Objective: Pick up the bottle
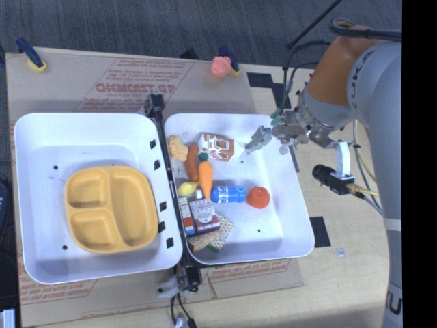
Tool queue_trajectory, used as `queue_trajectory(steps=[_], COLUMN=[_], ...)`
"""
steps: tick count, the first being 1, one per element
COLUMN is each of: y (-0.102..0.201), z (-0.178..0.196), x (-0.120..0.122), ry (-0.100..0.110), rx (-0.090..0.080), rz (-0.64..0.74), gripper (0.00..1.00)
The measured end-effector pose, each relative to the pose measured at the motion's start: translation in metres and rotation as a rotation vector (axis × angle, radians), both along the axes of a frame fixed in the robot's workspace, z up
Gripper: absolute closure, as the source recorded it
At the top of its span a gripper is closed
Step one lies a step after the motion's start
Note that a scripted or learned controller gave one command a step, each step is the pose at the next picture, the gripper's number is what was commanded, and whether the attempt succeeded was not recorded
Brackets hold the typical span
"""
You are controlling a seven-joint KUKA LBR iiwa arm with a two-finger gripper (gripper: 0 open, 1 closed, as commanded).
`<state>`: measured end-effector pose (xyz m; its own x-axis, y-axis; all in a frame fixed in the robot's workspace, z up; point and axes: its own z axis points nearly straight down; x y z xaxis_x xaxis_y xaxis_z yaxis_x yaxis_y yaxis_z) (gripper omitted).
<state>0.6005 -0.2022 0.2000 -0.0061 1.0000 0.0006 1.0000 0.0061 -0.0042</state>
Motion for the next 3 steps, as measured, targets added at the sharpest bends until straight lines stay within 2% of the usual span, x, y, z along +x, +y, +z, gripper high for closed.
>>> queue_trajectory(steps=[1, 2, 3], y=[0.018, 0.018, 0.071], z=[-0.108, -0.098, 0.056], x=[-0.047, -0.047, -0.093], ry=[0.000, 0.001, -0.003], rx=[0.000, 0.001, 0.000], rz=[0.020, 0.023, 0.101], gripper=[0.00, 1.00, 1.00])
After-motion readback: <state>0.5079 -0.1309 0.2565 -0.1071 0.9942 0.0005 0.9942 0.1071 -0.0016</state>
